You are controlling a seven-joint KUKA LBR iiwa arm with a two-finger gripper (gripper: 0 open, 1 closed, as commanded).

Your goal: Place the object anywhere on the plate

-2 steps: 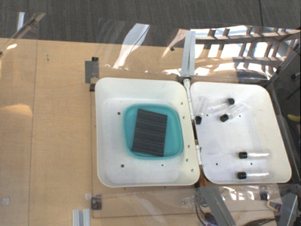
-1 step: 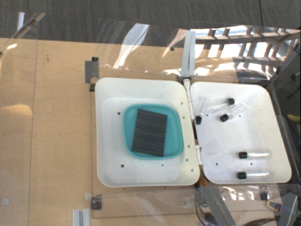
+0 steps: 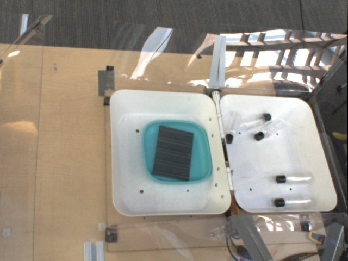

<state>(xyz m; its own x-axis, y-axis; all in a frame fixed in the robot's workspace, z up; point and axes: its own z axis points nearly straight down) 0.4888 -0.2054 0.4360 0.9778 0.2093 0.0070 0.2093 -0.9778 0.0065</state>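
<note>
A teal plate (image 3: 202, 165) with rounded corners sits in the middle of the left white bin (image 3: 125, 189). A dark grey ribbed rectangular block (image 3: 173, 152) lies flat on the plate, slightly tilted, well inside its rim. Nothing touches the block.
The right white bin (image 3: 321, 162) holds several clear tubes with black caps: two near its upper left (image 3: 261, 125), one at its left edge (image 3: 229, 137) and two near its lower middle (image 3: 291, 179). A metal frame (image 3: 288, 53) stands behind the right bin. Wooden bench surrounds both bins.
</note>
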